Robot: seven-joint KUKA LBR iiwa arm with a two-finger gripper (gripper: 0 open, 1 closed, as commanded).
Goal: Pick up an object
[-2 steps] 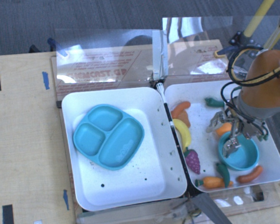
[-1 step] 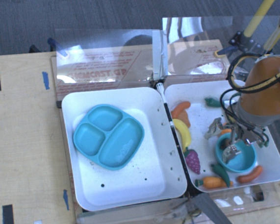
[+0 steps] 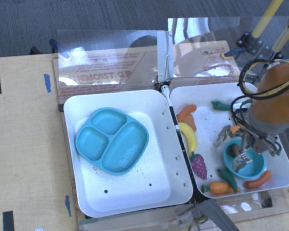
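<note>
Hovering low over the right bin [image 3: 285,172], the gripper [image 3: 244,157] sits right above a small blue bowl [image 3: 251,167], and honestly I can't tell from this angle what state the jaws are in or whether they've got anything. The wrist blocks too much.

The task just says pick up an object, so the bowl looks like the likeliest target, sitting in the near right part of that bin. If it's going for the rim, I'd want one jaw inside and one outside the wall, then a straight lift so it doesn't skid. The bowl looks like smooth hard plastic, thin-walled and round, so a pinch on the rim beats trying to span it.

It's crowded there too. Toy food all around: an orange sausage-shaped piece [image 3: 258,180] touching the bowl's near side, a carrot [image 3: 220,187], a bumpy purple grape bunch [image 3: 198,166], a curved yellow banana [image 3: 188,136] against the divider. All glossy moulded stuff, could roll if nudged.

Left bin [image 3: 137,194] has a blue divided plate [image 3: 112,141], three compartments, well apart from the action.
</note>
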